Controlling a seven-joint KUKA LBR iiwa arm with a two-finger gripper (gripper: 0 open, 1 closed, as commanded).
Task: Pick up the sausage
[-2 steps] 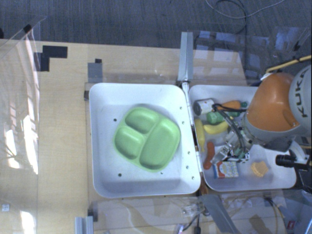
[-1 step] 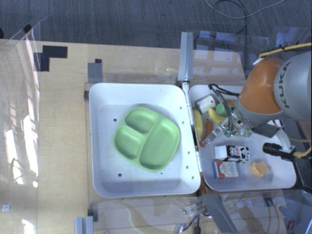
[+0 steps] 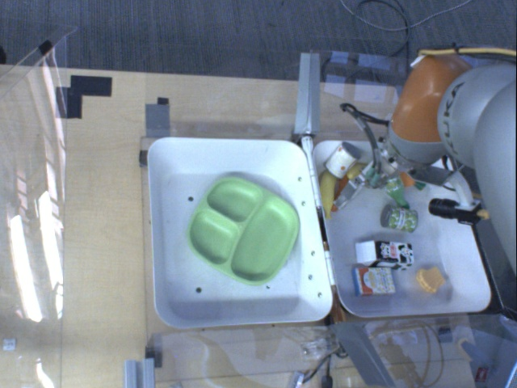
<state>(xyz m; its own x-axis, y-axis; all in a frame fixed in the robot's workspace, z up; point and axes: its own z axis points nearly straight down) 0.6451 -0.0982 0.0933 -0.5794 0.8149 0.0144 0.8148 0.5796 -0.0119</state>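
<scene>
Camera view, green divided plate in left bin, cartons in right bin

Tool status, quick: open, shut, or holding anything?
Tool: cannot be told; it sits low among the items at the back of the right bin.

The arm runs off the right edge, and its bulk covers the upper right corner of the right bin. The claw sits low among crowded items, its tips too small and cluttered to read. The worktop is cut off at the bottom edge.
</scene>
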